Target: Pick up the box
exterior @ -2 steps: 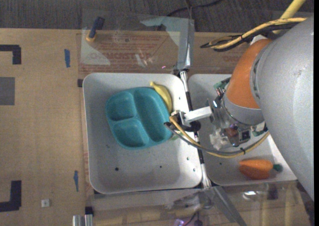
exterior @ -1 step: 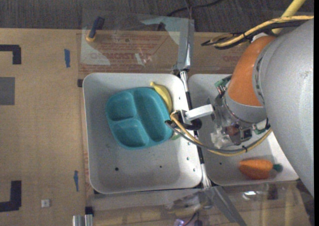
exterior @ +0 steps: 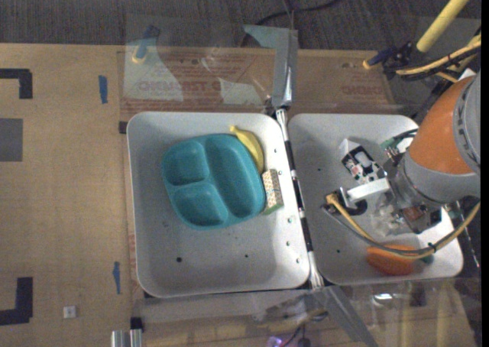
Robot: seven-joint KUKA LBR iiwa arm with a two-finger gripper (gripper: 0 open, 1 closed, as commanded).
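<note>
The box [exterior: 272,189] lies untouched against the teal tray's [exterior: 212,179] right rim near the left bin's [exterior: 221,261] right wall, while the gripper [exterior: 390,212], its grip impossible to tell, hangs over the right bin [exterior: 321,147], the pickup not yet begun.

grey arm with orange band reaching in from right, wrist bent down, pincer [exterior: 386,212] lowered, pointing downward

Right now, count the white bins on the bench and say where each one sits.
2. The left bin holds a teal divided plate, a banana and a small box. The right bin lies under the arm, with an orange item near its front edge.
</note>
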